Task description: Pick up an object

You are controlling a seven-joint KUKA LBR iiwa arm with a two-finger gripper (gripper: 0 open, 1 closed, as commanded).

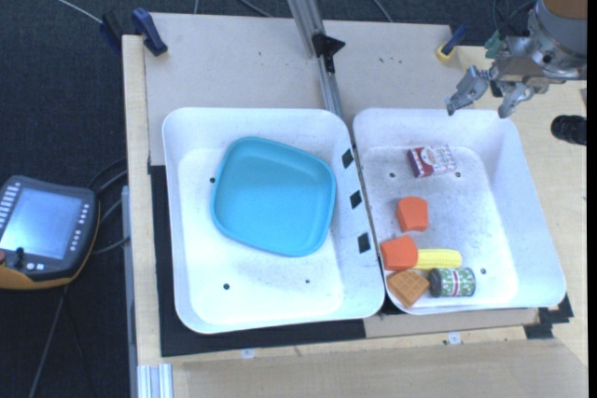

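my jaws (486,97) hung spread and empty above the right bin's (532,228) far rim; nothing was picked yet. the red-and-white carton (431,160), nearest below, lay untouched with the orange blocks (412,213), so the grasp remained ahead.

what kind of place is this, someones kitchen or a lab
Most likely a robotics lab, not a kitchen. A gripper hangs open above two white bins, a teach pendant lies on the carpet beside the bench, and the food in the right bin looks like toys, such as the corn cob.
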